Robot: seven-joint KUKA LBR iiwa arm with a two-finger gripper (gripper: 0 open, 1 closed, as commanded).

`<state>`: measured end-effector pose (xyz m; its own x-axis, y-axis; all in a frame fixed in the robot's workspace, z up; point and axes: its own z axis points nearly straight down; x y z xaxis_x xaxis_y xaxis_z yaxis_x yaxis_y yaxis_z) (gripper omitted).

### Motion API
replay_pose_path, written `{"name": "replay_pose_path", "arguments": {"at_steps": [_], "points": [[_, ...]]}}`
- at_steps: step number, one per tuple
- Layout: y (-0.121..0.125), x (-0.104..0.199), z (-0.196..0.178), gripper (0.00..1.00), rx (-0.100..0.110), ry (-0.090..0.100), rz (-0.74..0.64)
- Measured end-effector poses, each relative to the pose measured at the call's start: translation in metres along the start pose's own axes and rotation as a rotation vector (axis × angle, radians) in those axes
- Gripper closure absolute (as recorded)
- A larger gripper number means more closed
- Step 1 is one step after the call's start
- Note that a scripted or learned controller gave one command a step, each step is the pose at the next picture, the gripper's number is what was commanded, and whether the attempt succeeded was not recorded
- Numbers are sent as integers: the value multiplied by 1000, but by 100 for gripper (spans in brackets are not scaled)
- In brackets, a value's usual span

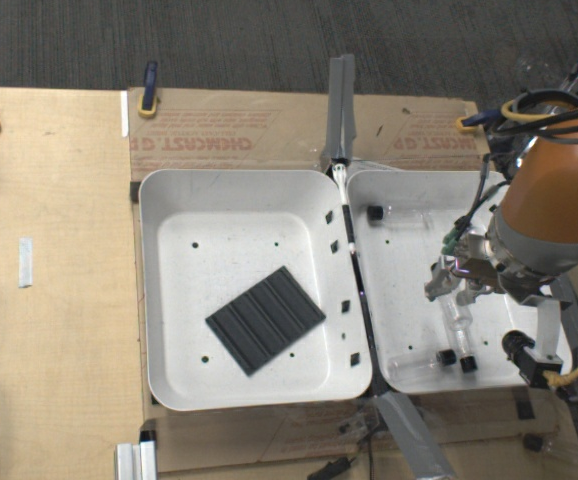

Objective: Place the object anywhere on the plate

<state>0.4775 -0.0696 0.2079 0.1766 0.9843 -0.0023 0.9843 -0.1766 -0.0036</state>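
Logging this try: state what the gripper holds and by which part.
Cannot be told: the gripper hangs over the right bin, near a clear object, with no grasp visible.

Surface (pixel 49 368), pale wood: two white bins (pixel 169 388) side by side on cardboard sheet (pixel 229 133).

Robotics lab bench, with nothing homelike showing

A grey arm (pixel 554 208) with an orange band is reaching over two white bins (pixel 159 268) that are sitting side by side on cardboard (pixel 239 133), which clamps (pixel 149 88) are holding to a plywood bench (pixel 49 218); cables (pixel 544 108) are looping behind the arm, metal brackets (pixel 341 108) are meeting between the bins, and grey carpet (pixel 269 18) is lying beyond
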Motion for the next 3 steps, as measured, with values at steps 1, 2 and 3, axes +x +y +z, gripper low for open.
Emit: {"name": "replay_pose_path", "arguments": {"at_steps": [1, 2, 3], "points": [[11, 64, 18, 100, 1, 0, -31], [133, 130, 17, 100, 0, -2, 157], [42, 208, -80, 100, -1, -2, -34]]}}
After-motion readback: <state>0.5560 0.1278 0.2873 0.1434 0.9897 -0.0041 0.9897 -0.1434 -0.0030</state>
